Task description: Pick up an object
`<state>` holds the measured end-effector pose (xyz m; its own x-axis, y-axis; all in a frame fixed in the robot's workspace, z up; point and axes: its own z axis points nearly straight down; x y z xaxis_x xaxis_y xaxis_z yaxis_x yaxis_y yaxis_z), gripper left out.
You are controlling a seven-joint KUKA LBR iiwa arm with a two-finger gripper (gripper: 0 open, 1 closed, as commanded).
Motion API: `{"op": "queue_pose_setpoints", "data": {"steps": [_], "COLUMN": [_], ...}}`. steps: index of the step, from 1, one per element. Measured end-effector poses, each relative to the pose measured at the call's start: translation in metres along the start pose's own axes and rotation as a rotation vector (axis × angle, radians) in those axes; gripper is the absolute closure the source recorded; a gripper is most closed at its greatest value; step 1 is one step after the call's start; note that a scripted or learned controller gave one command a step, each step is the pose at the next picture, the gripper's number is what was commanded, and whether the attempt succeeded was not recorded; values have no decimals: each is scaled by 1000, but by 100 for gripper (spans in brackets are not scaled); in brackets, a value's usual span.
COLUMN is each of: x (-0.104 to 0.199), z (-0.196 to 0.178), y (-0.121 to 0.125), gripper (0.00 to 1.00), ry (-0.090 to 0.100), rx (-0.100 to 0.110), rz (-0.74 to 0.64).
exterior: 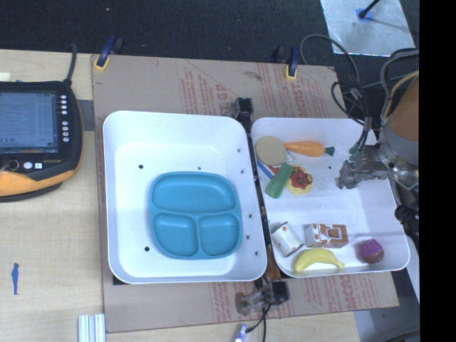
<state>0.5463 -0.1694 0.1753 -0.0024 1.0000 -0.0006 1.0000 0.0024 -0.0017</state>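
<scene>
Orange carrot (306,148) lies left of tool (347,179); tool state unclear.

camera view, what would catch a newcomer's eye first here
The blue divided plate stands out most, lying alone in the left white bin. Next come the bright toy foods in the right bin: an orange carrot near its far edge, a yellow banana and a purple ball-like piece along its near edge. The gripper hangs over that bin's right side.
</scene>
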Motion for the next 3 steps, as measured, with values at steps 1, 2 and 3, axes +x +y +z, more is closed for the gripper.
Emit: {"op": "queue_pose_setpoints", "data": {"steps": [1,2,3], "x": [62,61,47], "z": [-57,-57,80], "y": [13,12,47], "gripper": [100,0,0], "ry": [2,1,1], "rx": [-1,1,-2], "rz": [-2,-2,-1]}}
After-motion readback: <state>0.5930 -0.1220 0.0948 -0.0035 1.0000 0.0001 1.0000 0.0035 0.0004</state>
